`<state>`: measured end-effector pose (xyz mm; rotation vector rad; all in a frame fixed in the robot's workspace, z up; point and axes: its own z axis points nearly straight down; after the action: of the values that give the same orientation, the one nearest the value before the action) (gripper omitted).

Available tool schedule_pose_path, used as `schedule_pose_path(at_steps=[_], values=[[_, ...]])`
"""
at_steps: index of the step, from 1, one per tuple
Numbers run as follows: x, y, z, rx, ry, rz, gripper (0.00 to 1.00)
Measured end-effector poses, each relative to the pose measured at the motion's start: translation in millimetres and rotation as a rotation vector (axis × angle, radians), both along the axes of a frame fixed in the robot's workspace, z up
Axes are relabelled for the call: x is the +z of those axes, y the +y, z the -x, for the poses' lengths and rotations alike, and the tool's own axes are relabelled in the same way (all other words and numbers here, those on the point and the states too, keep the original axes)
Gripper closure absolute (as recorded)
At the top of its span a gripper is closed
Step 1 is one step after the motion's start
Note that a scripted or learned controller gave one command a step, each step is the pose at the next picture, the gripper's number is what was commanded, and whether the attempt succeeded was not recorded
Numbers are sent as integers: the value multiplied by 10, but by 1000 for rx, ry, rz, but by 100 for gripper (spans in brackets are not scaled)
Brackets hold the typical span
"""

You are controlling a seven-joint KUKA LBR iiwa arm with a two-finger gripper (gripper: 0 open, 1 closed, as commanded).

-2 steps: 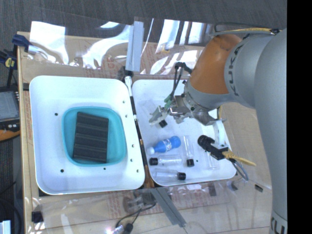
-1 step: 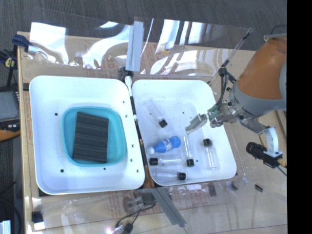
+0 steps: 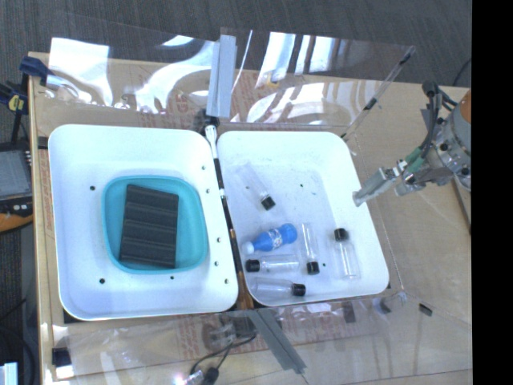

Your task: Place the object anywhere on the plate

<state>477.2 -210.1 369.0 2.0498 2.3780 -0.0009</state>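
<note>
A teal square plate (image 3: 114, 199) lies in the left white bin (image 3: 68, 159). On the plate rests a dark grey ribbed block (image 3: 149, 225), lying flat and slightly turned. The right bin (image 3: 337, 155) holds a small blue bottle (image 3: 272, 237) and several clear vials with black caps, among them one near the middle (image 3: 256, 187) and one at the front (image 3: 276, 291). My gripper (image 3: 373, 189) hangs over the right rim of the right bin, pointing left, apart from all the vials, and nothing shows in it.
A clear vial (image 3: 346, 257) lies close to the right bin's right wall, below my gripper. A ridge (image 3: 218, 207) divides the two bins. Clear plastic sheeting and a grey bar (image 3: 220, 74) stand behind the bins.
</note>
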Motion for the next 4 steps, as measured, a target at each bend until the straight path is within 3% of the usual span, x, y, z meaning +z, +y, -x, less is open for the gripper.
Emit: schedule_pose_path(at_steps=[1,4], values=[[740,-6,3,-148,-1,-2,0],[727,151,4,-604,3,-1,0]])
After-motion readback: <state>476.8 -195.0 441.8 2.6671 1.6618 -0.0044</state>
